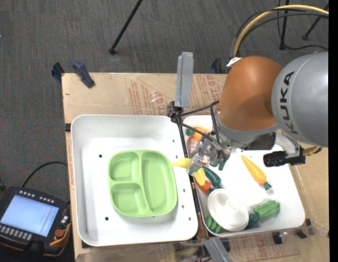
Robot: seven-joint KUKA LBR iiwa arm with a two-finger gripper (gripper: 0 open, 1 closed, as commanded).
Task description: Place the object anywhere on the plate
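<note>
The grey KUKA arm [300,100], with its orange band [249,91] above the wrist, reaches in from the right and hangs over the inner edge of the right bin. Two shallow white bins sit side by side on the bench: the left bin [87,146] holds a green divided plate [142,183] with three compartments, lying flat near the bin's middle; the right bin [289,198] holds a clutter of toy food. In that right bin lie a white cup-like dish [228,209] near the front, a green ridged piece [265,209] just beside it, and an orange carrot [254,170] farther back, apart from the others. The gripper [204,158] sits low over the divide between the bins, and whether its fingers are parted or closed cannot be told. A small yellow object [182,163] shows just left of the gripper, above the wall between the bins and near the plate's right rim, not on the plate.
</note>
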